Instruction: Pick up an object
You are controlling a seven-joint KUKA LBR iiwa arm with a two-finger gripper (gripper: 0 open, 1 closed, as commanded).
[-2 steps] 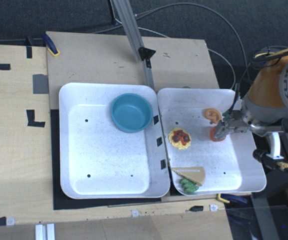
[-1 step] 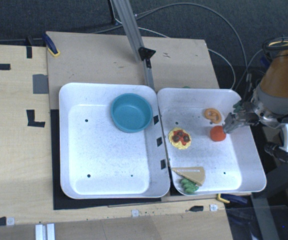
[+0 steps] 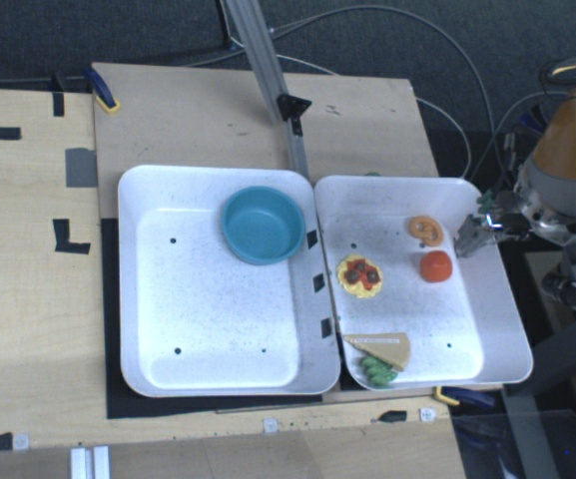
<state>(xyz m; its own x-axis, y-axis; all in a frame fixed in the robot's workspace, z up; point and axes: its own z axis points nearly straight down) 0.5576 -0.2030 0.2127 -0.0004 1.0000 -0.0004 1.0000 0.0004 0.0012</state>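
Your claw (image 3: 470, 236) hangs over the right bin's (image 3: 497, 317) right rim; whether its fingers are apart, you cannot tell. Just left lie a red ball (image 3: 435, 266) and what looks like a pretzel (image 3: 426, 230). Farther left sits a small pizza (image 3: 360, 276); a sandwich (image 3: 383, 348) hugs the lower edge. The bin's middle lies bare.

No words, no numbers, no labels, no signs showing clearly enough to read, nothing written standing on any bin, toy or bench
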